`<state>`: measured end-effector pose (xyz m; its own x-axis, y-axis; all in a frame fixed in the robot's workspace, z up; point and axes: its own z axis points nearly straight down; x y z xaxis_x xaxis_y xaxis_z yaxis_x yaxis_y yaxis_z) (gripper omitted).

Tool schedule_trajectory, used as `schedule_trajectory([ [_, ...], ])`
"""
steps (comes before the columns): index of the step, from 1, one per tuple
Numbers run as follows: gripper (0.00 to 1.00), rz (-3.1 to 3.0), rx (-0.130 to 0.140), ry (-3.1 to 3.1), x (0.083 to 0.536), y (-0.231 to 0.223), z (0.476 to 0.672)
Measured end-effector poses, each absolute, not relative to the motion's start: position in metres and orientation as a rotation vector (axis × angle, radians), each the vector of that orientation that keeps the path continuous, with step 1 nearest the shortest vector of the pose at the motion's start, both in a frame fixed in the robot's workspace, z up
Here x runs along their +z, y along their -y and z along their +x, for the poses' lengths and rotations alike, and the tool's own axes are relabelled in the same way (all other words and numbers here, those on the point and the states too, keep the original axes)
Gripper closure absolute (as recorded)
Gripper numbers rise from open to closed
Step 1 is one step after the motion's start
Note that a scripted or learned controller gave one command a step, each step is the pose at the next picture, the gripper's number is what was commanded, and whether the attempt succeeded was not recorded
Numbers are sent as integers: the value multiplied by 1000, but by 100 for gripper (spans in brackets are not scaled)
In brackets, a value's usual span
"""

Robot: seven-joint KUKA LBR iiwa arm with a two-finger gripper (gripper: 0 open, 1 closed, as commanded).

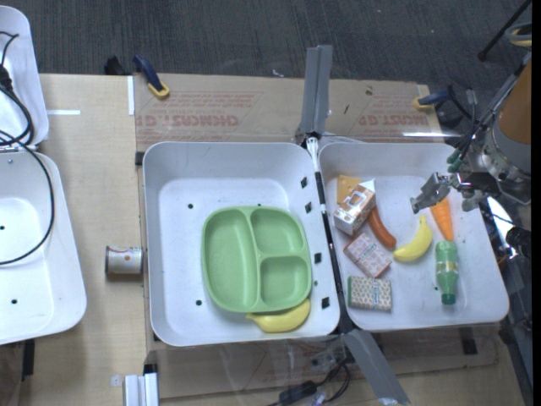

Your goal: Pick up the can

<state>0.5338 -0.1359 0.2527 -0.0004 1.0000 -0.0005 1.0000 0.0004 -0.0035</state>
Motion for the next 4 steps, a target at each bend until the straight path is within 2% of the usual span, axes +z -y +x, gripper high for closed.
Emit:
schedule_trajectory([
  [1, 0, -2333, -3, 2105, 94, 107, 494],
  [2, 0, -2354, -9, 2058, 106, 174, 504],
  [3, 0, -2376, 1, 2052, 135, 213, 541],
  [4, 0, -2440, 3, 1979, 183, 181, 559],
])
